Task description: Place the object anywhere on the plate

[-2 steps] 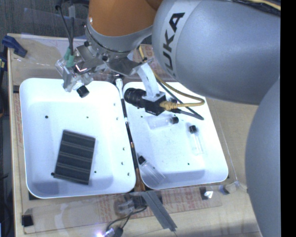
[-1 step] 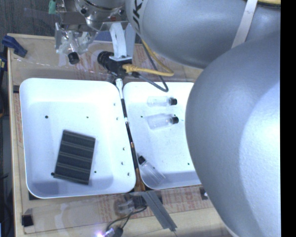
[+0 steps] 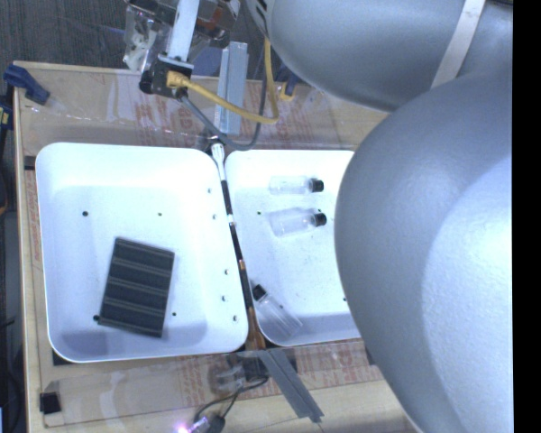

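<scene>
Dark ribbed carpet [image 3: 63,16] fills the far background of the camera view, and in front of it stands the pale wooden bench [image 3: 108,106] with a blue clamp [image 3: 25,81] at its far left corner. Two shallow bins of smooth white plastic with rounded corners sit side by side on it, their rims touching.

The left bin [image 3: 72,179] holds the plate [image 3: 137,287]: a flat, dark grey rectangle with parallel ridges across its top, matte, lying slightly askew near the bin's front edge.

The right bin [image 3: 288,260] holds three small clear plastic vials, each a slim cylinder with a black cap. The first vial [image 3: 293,186] lies on its side towards the far edge, cap pointing right; the second vial [image 3: 296,221] lies just in front of it and parallel, cap also to the right; the third vial [image 3: 278,314] lies apart from them near the front left corner, tilted, with its cap towards the rim between the bins. All three are well apart from the plate.

The gripper [image 3: 167,34] hangs above the bench's far edge, beyond the left bin; whether it is open or closed cannot be told. The smooth grey arm [image 3: 433,242] covers much of the right bin.
</scene>
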Controlling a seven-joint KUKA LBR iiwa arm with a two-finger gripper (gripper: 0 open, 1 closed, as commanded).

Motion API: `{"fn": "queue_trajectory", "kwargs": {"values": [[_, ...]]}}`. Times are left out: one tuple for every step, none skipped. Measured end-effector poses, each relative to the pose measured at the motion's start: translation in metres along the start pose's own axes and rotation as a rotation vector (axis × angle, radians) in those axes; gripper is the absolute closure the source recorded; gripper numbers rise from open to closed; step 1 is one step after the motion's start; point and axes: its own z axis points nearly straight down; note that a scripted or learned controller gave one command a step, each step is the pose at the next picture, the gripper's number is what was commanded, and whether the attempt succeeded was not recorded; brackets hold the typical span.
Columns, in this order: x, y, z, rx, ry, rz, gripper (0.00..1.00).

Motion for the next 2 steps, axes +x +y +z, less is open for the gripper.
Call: {"fn": "queue_trajectory", "kwargs": {"values": [[0.024,-0.027,-0.002,-0.003,0.0,0.478,1.0],[-0.097,-0.002,-0.002,0.001,-0.003,0.739,1.0]]}}
